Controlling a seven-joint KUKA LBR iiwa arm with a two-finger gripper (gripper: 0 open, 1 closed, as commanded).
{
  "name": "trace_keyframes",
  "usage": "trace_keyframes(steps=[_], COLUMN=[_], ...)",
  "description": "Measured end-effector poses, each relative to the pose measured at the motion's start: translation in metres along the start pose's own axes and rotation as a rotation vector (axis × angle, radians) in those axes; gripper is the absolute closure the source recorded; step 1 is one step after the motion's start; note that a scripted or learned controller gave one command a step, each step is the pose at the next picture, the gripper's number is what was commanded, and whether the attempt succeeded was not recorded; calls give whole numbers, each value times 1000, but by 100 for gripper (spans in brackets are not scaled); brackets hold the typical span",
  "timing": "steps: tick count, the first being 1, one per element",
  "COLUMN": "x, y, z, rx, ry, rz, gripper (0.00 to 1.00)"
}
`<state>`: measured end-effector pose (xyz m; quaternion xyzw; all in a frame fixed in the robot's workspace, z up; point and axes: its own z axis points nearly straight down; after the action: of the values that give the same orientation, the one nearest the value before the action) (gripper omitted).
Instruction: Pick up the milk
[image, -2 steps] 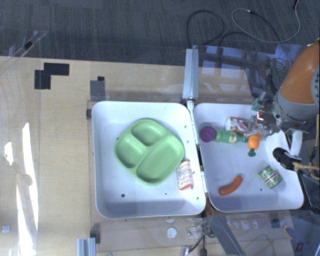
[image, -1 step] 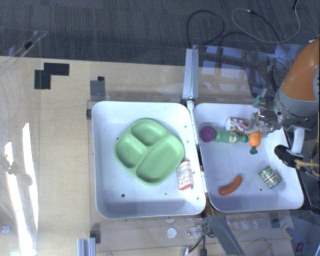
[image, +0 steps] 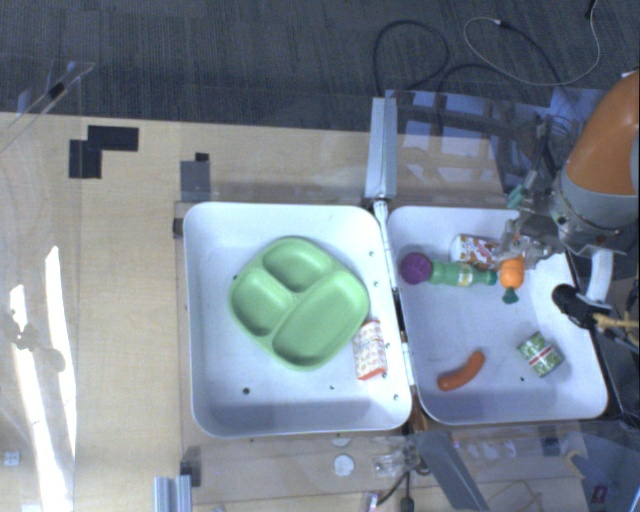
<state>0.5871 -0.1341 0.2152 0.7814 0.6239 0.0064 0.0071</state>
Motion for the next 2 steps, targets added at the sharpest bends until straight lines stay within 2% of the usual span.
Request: trace_keyframes(steps=[2], x=[4], y=[4], z=[-22], rx=[-12], ry=[0], rz=[-17], gripper=[100])
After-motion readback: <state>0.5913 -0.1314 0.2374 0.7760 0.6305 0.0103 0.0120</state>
